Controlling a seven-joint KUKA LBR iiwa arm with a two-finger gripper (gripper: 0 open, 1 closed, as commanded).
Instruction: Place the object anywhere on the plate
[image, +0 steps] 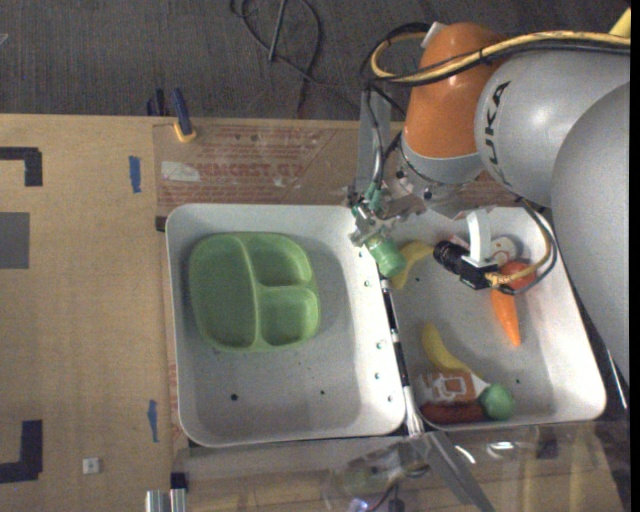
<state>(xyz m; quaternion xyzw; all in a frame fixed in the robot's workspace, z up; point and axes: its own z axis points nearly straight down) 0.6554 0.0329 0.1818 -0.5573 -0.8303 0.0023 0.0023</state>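
The gripper (372, 228) hangs over the far end of the divider between the two white bins, and a small green object (386, 256) sits right at its tip; whether it is actually clamped between the fingers cannot be told from this slant. The green divided plate (255, 291) lies to the left of the gripper, in the left bin (290, 415), well apart from the green object, with bare white floor around it on the near and right sides. So the coming move looks like a carry leftward across the divider, and any of the plate's three compartments would do. The right bin (575, 385) is crowded: a carrot (508, 312), a banana (443, 349) and a green ball (496, 402) lie near the arm's path.
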